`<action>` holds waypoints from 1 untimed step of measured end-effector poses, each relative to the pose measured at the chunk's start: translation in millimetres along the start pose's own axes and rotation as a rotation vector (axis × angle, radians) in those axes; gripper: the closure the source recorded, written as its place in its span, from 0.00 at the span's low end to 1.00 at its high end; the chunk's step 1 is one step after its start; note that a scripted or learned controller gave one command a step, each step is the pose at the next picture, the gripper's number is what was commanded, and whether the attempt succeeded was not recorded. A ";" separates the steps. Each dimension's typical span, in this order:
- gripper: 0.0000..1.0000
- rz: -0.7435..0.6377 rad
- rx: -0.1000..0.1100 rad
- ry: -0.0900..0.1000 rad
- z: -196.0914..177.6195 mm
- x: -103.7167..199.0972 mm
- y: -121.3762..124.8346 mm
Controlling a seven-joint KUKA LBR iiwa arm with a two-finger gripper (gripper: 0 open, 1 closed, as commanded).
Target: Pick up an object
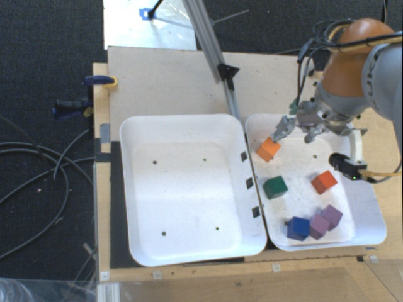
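Fingers [281, 128] look spread open over the right bin [371, 222], holding nothing that I can see; one tip hangs just above the orange block [268, 149]. That block sits near the bin's upper left corner, turned diagonal to the walls. Further out I see a green block [274, 187], a red block [324, 182], and blue [298, 228] and purple blocks [325, 221] huddled together. Beside it, the left bin [189, 187] rests on the same pale board [164, 80].
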State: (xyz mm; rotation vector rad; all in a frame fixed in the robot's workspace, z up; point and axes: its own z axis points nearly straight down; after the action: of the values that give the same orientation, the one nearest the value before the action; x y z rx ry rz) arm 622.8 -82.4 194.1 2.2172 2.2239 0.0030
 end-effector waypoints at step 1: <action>0.00 0.000 0.008 0.000 106.1 0.3 -1.0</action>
State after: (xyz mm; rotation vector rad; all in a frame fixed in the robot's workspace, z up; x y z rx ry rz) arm 622.0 -82.0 88.0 2.2212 2.2276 -0.0054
